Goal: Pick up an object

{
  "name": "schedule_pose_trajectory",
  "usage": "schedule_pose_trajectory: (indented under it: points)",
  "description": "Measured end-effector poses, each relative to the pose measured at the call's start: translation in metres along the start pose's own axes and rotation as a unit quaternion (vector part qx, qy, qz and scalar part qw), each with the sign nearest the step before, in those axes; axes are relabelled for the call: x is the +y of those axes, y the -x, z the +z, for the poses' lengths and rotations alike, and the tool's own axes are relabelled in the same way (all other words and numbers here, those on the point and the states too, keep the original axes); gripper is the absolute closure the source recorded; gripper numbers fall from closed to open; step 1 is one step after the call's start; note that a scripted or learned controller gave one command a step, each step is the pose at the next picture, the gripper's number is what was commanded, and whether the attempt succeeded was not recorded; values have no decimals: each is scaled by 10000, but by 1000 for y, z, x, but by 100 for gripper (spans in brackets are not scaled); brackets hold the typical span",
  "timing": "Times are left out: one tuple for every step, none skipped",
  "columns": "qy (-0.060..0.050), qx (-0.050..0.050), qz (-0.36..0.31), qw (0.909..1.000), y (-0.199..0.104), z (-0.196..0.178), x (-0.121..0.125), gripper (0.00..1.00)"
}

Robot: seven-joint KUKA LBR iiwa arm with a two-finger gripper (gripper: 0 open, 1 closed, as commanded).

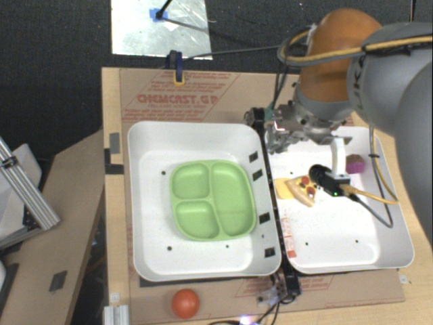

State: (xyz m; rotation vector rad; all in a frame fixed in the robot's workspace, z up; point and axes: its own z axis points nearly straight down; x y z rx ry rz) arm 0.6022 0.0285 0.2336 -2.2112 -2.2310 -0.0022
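Gripper [274, 137] low over the upper left corner of the right bin [338, 242], in the approach step with nothing seen in its hold.

Its tip is crowded by the wrist, so I cannot tell how far open it stands, and no object shows in its grasp. The likeliest targets lie in the right bin: a yellow pizza slice toy [298, 189] just below the gripper, and a small purple piece [354, 162] further right. A green divided plate [213, 200] fills the left bin [145, 181]; an orange ball [185, 303] sits outside at the lower edge. Next, I judge, it must shift down-frame over the slice and descend squarely; the flat toy looks awkward to pinch.
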Motion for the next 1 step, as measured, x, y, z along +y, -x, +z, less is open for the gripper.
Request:
schedule_pose_trajectory:
  points:
    - [11,8,-9,10000,-61,-6,3,100]
